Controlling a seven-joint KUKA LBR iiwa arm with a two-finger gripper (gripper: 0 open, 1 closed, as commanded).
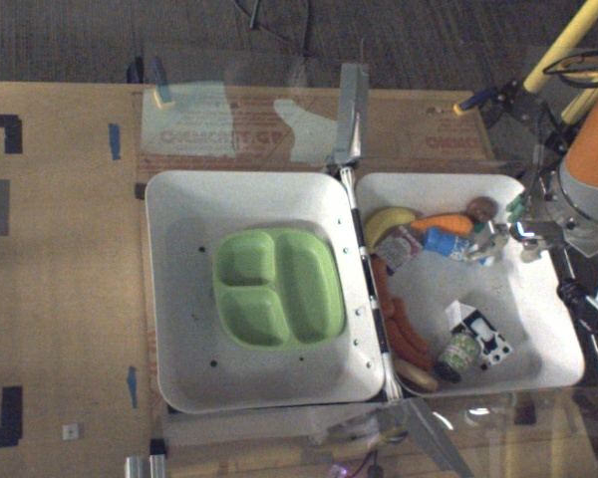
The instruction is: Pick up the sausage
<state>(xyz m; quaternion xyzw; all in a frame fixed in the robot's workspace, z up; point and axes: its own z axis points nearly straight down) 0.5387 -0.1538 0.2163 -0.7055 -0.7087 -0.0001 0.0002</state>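
Observation:
The sausage (407, 329) is a string of reddish-orange links lying along the left wall of the right bin (548, 317), running from the middle toward the front. My gripper (490, 243) hangs over the back of that bin, reaching in from the right, above a blue packet (447, 244). It is well behind and to the right of the sausage and does not touch it. The wrist with its orange band (593, 152) sits at the right edge.
A yellow banana (387, 223), an orange carrot (445, 223), a brown round item (481, 208) and a purple packet (400, 248) crowd the right bin's back. A green jar (459, 355), a black-and-white box (488, 338) and a tan roll (416, 374) lie in front. The left bin (179, 267) holds a green divided plate (277, 287).

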